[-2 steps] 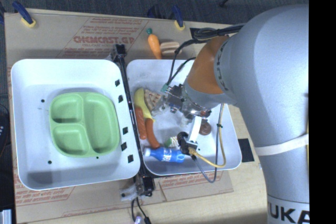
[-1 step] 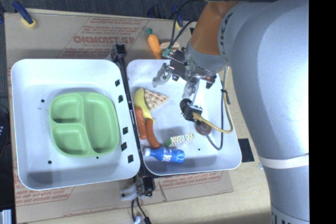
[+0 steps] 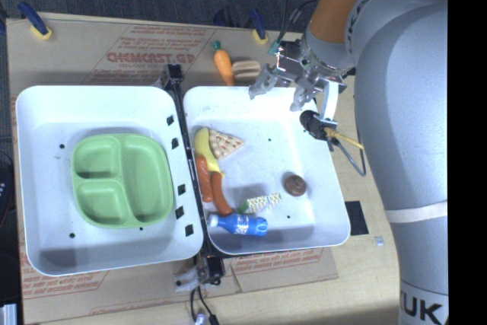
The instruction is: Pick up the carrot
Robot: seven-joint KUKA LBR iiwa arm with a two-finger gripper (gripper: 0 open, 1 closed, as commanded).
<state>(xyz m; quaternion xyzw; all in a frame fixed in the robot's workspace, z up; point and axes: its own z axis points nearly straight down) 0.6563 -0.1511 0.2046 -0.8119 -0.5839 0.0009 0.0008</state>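
Carrot [image 3: 222, 65]: orange, green-tipped, lying on the cardboard outside the right bin [image 3: 323, 198], at twelve o'clock from its rim, touching a hot-dog bun [image 3: 245, 71]. Gripper [image 3: 278, 90]: at the bin's top edge, at four o'clock from the carrot, fingers spread, nothing between them. Right bin contents: banana [image 3: 202, 142], pizza slice [image 3: 225, 142], sausage [image 3: 205, 177], blue bottle [image 3: 239, 224], brown round piece [image 3: 294, 184]. Left bin [image 3: 38, 164]: green divided tray [image 3: 122, 180].
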